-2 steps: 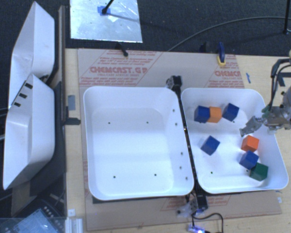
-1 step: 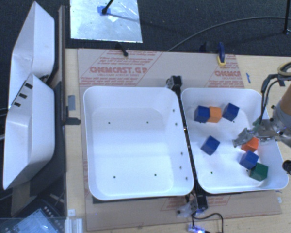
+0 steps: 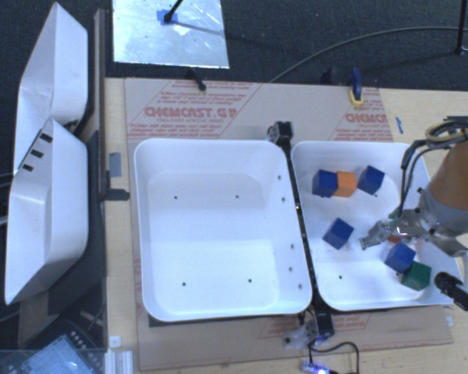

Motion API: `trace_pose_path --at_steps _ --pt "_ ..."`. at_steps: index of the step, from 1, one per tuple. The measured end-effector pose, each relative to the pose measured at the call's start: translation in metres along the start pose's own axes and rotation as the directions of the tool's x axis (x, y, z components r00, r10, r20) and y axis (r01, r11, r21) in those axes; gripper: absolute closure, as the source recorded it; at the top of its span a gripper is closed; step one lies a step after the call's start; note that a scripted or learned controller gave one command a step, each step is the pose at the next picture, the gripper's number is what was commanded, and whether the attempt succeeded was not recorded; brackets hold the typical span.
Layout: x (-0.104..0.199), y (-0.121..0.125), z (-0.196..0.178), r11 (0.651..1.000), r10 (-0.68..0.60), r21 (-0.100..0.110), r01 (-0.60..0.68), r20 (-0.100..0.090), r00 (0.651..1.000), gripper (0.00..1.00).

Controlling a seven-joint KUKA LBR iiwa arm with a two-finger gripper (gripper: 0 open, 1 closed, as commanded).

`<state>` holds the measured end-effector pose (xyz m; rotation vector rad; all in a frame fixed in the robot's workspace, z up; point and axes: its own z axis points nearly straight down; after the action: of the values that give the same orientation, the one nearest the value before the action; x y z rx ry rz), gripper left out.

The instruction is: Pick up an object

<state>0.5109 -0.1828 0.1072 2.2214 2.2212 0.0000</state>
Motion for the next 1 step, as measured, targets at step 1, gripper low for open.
trace_pose_path --at_steps 1 --pt "-0.0002 0.0006 0.0065 1.000 0.000 -0.001 0.000 0.000 1.000 0.00"
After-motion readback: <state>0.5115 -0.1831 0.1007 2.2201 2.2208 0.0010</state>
